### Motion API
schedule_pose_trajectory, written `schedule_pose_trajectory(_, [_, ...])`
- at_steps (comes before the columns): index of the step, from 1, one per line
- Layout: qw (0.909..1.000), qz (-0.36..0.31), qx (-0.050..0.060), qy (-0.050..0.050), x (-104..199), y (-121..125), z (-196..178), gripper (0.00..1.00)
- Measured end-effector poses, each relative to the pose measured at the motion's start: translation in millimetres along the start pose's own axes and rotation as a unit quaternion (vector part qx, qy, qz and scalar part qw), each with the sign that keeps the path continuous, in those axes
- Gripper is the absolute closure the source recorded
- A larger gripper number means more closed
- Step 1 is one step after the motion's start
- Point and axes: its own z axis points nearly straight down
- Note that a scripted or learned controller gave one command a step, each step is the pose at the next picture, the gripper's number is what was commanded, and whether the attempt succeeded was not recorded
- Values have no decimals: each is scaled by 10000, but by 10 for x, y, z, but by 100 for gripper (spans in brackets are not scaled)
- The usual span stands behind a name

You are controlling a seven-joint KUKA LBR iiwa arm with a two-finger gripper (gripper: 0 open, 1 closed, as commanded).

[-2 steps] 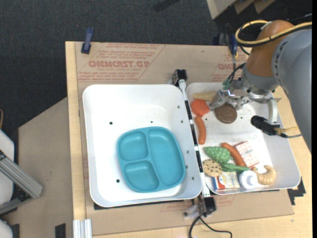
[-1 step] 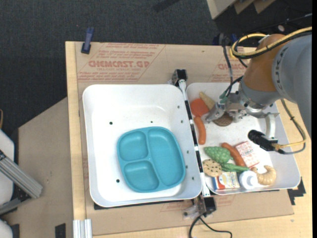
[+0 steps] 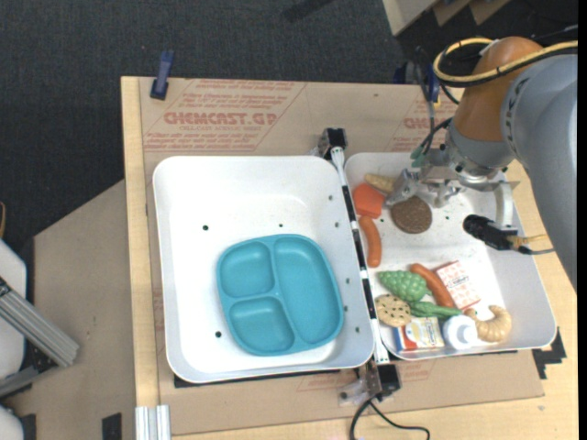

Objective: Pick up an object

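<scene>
Overhead view of two white bins. The gripper [image 3: 424,191] is low in the right bin [image 3: 532,314], at its far end, directly above and apparently touching a brown round patty [image 3: 412,215]; whether it is spread or closed cannot be told. The patty is flat, disc-shaped, dark brown with a mottled surface, and lies on the bin floor. Just left of it lie an orange piece [image 3: 368,200] and a sausage [image 3: 371,242] along the bin's left wall. Nearer the camera lie a green item [image 3: 404,284], carrot [image 3: 429,284], cookie [image 3: 393,310], red-and-white packet [image 3: 458,284] and croissant [image 3: 492,324]. The left bin [image 3: 183,246] holds a teal tray [image 3: 279,293] with three compartments.
</scene>
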Motion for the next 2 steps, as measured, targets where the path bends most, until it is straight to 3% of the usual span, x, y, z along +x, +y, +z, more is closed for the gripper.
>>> schedule_pose_trajectory(1, [10000,36,-92,-12,196,-471,-16,0])
schedule_pose_trajectory(2, [9999,62,-87,-15,-32,-1438,8,0])
